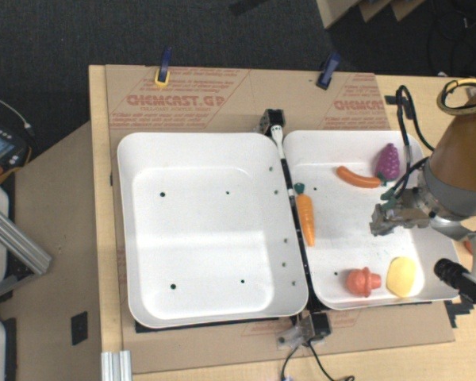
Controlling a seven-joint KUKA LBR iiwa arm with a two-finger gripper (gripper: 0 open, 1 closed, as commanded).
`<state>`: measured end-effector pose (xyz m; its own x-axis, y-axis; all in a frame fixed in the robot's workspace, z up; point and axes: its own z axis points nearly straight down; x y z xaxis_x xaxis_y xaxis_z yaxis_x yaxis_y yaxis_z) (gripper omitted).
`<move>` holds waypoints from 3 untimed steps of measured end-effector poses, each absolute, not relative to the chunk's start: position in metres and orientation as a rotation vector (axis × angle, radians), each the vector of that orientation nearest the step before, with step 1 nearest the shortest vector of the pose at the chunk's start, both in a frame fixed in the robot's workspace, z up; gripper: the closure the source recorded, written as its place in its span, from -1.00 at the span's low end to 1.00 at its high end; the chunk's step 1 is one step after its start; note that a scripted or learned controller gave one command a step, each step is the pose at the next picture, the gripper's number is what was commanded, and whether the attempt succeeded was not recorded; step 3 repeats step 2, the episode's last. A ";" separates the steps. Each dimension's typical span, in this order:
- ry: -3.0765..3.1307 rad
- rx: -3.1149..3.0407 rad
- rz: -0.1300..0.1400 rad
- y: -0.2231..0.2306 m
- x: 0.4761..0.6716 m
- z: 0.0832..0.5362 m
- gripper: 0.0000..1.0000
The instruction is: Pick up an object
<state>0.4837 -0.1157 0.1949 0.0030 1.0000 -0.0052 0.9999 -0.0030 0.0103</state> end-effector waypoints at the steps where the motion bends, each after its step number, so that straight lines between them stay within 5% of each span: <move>1: 2.208 2.215 0.007 -0.116 0.484 0.205 1.00; 3: 2.206 2.214 0.008 -0.116 0.485 0.215 1.00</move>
